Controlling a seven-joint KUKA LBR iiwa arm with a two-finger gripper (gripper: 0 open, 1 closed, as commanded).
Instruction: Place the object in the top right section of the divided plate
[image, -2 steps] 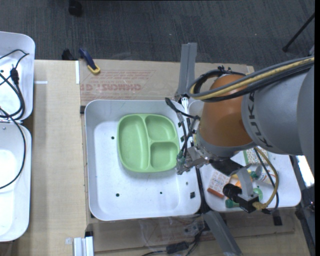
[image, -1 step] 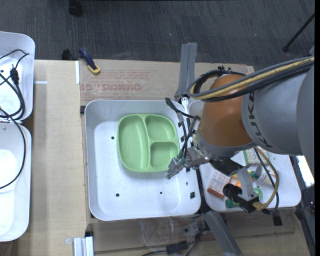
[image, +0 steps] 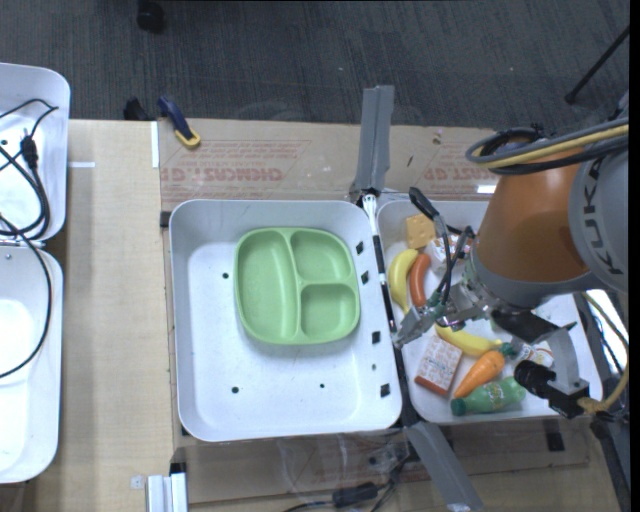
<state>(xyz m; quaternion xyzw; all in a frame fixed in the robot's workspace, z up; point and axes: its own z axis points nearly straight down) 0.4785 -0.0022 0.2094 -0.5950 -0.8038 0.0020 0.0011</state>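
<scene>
Dark carpet borders a wooden bench (image: 120, 300) that carries two shallow white bins side by side. The pincer (image: 432, 312) hangs low over the right bin (image: 425, 400), below the arm's orange band (image: 535, 225). Its fingers are partly hidden by cabling, so their spread cannot be determined; no item is visibly pinched between them.

Items relative to the pincer:
- Banana (image: 400, 275): just left and above, lying along the bin's left wall.
- Red sausage-shaped toy (image: 418, 280): directly above, beside the banana.
- Yellow block (image: 420, 232): farther above.
- Small printed carton (image: 438, 363): just below.
- Carrot (image: 478, 368): below and right.
- Green bottle (image: 488, 398): below the carrot.

The green divided plate (image: 297, 285) rests in the left bin (image: 200, 380), well left of the pincer. All three sections are bare.
</scene>
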